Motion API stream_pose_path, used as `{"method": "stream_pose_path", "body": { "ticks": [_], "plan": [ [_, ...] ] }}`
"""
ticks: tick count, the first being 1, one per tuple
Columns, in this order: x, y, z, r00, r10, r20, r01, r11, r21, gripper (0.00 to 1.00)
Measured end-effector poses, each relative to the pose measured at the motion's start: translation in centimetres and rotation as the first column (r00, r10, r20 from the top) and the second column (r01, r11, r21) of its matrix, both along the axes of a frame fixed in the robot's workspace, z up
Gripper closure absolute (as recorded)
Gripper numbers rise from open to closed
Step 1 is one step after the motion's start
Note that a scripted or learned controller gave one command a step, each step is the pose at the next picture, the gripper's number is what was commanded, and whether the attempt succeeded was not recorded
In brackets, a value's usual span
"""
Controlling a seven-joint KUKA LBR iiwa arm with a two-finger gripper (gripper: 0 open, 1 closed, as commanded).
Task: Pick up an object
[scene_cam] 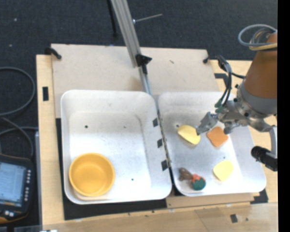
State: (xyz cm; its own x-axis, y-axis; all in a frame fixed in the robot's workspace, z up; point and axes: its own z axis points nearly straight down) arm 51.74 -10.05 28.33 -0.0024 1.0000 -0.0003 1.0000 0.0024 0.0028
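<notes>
My gripper hangs mid-right of the frame, fingers spread, empty, between the pale yellow wedge and the orange block.

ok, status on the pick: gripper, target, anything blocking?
Gripper low over the right bin, between yellow piece and orange piece; nothing seen held. Second yellow piece and small toy lie apart nearer the front. Yellow bowl in left bin.
</notes>
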Motion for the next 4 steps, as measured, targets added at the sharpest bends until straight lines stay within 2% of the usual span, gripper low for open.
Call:
{"method": "stream_pose_path", "body": {
  "ticks": [1, 2, 4],
  "plan": [
    [0.0, 0.0, 0.0, 1.000, -0.002, 0.000, 0.002, 1.000, 0.000, 0.00],
    [-0.1, -0.3, -4.1, 1.000, -0.002, -0.004, 0.002, 1.000, -0.001, 0.00],
    [-1.9, -1.4, -14.7, 1.000, -0.004, -0.006, 0.004, 1.000, 0.000, 0.00]
  ]
}}
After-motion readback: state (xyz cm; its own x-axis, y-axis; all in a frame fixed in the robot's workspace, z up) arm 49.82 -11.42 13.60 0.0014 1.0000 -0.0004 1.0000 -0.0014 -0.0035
